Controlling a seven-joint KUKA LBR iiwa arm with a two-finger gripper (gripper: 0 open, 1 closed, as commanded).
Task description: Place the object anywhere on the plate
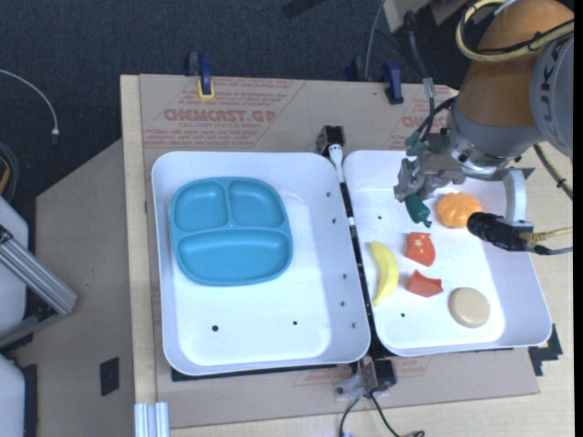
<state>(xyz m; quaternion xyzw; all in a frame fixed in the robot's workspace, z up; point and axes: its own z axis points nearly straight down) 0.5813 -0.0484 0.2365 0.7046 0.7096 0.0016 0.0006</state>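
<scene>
A blue three-compartment plate (233, 230) lies in the left bin (255, 335), toward its upper left. In the right bin (524, 321) lie an orange fruit (457, 209), a yellow banana (384, 270), two red pieces (420, 248) (424, 285) and a beige round disc (470, 306). My gripper (416, 200) hangs over the upper part of the right bin, just left of the orange. Something dark green shows at its tip.
Both white bins sit on a cardboard sheet (273, 107) held by blue clamps (203, 76) at the back. A black cable fitting (496, 228) sticks out from the wrist over the right bin. The grey-orange arm (510, 71) fills the upper right.
</scene>
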